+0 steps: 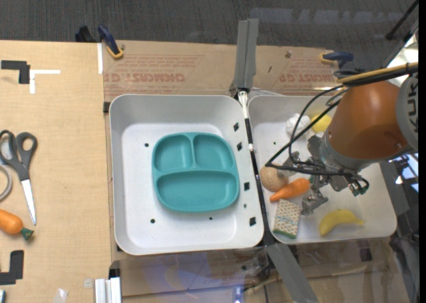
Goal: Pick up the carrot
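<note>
We see one desk carrying two white bins side by side, a left bin and a right bin. One grey arm with an orange band reaches in from the right and hangs over the right bin, covering much of it. In the left bin lies one teal plate with three compartments. In the right bin we count one carrot, one banana, one brownish round thing touching the carrot's upper left, one small speckled box just below the carrot, and a white lump with a yellow piece near the far wall, partly hidden by the arm. The carrot lies tilted near the bin's left wall, its thick end toward the tool, which sits just beside that end; we cannot tell from this angle whether the tool is spread or pressed together, nor whether it touches the carrot. Out on the desk at the left we count one pair of scissors and one second carrot.
</note>
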`<act>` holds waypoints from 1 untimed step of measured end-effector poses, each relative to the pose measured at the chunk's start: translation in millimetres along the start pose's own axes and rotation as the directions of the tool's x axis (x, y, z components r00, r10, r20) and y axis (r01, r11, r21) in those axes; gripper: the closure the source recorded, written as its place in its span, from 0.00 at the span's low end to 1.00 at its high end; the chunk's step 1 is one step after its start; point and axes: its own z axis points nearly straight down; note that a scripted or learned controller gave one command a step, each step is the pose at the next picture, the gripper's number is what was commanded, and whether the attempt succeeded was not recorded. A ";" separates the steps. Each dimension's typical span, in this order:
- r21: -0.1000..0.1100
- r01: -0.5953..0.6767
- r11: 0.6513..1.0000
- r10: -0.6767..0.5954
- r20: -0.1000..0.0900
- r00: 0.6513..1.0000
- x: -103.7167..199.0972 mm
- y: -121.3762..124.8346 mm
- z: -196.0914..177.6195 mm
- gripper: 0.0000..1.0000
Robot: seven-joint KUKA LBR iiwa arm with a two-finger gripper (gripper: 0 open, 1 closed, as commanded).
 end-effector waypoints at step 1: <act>0.000 0.081 0.997 -0.081 -0.007 0.997 -6.2 -2.5 0.9 0.00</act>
